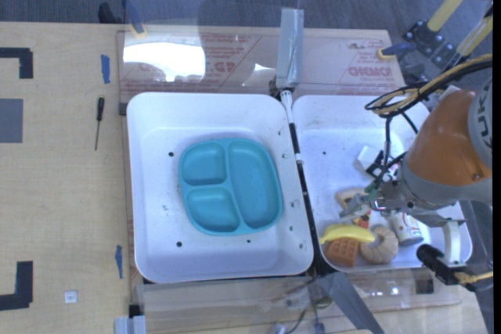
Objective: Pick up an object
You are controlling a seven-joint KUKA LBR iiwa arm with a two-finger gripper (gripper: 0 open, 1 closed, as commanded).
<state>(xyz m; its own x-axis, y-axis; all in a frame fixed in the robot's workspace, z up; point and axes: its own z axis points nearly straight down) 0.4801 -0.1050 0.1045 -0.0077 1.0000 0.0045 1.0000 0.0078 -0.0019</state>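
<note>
Several toys are lying beneath the gripper (368,203), which is hovering over the banana (349,233); finger spacing I cannot tell; descending comes next.

Overhead slanted view of two white bins. The arm's gripper (368,203) hangs low inside the right bin (329,137). Just below it lie a yellow banana (348,233), a waffle-textured orange piece (341,250) and a tan round item (382,244). Well to its left, a teal divided plate (231,185) occupies the left bin (156,129).
</note>
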